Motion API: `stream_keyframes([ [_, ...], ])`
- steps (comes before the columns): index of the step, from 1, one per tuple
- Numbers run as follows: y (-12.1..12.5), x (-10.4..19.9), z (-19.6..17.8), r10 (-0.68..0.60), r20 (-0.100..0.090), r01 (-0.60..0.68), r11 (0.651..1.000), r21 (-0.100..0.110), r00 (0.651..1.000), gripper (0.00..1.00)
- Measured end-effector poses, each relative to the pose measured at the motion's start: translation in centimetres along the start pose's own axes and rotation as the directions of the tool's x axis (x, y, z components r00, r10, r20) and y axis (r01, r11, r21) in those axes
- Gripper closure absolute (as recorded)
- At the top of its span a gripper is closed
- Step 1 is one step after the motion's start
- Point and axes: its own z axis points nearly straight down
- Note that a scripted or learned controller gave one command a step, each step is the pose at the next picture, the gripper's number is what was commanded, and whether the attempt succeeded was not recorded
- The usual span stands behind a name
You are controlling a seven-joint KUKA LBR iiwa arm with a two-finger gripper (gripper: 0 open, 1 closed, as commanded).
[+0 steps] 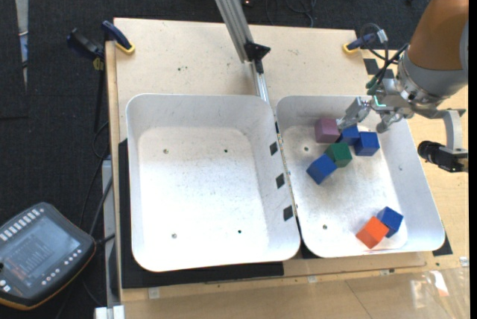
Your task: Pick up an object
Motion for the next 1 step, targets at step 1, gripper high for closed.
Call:
stream_keyframes([
  [1,0.03,-0.03,-0.19,0.000,0.001,0.000,1.000,-0.003,1.000,0.00],
])
